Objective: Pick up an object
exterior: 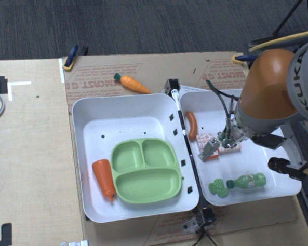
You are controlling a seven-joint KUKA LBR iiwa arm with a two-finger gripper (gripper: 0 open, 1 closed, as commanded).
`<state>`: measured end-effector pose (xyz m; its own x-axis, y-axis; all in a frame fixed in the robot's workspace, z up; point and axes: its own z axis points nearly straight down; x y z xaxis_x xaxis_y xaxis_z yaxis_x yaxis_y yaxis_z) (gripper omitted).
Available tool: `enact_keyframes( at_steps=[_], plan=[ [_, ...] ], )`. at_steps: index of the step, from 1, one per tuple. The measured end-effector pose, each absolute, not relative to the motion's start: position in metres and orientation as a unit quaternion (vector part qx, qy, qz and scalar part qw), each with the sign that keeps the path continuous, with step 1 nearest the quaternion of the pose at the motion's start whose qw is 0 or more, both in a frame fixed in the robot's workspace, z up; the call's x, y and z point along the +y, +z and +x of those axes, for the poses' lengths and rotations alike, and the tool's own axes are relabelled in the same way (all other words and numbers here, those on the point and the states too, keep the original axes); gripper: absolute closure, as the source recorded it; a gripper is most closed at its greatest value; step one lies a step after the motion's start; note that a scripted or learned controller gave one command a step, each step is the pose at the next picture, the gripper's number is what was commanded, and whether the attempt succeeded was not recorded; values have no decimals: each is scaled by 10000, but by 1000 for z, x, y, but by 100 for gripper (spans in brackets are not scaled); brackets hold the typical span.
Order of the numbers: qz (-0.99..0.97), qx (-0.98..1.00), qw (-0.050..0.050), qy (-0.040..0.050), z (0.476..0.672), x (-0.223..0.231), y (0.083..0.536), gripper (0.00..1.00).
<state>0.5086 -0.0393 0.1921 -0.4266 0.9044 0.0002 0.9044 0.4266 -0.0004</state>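
My gripper (214, 148) is low in the right bin (283, 187), near its middle. It sits over a small pink and white packet (204, 140) and a bit of orange-red beside it. An orange-brown sausage (191, 125) lies just left of the gripper, along the bin's left wall. Near the front of this bin lie a green bottle (248, 181) and a green leafy toy (218, 187). The arm's grey and orange wrist (269, 89) hides the bin's back right part.
The left bin (86, 119) holds a green divided plate (145, 170) and an orange carrot-shaped toy (103, 178) at its left. Another carrot (132, 84) lies on the cardboard behind the bins. A blue clip (71, 56) rests at the cardboard's far left corner.
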Motion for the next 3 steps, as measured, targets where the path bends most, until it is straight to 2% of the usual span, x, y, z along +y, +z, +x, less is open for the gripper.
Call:
enact_keyframes(
  at_steps=[1,2,3],
  plan=[
    [-2962,-9551,-16,-3,544,-15,192,0],
    [-519,-9987,-13,-2,525,-22,193,0],
    [803,-9968,-15,-3,529,3,192,0]
  ],
)
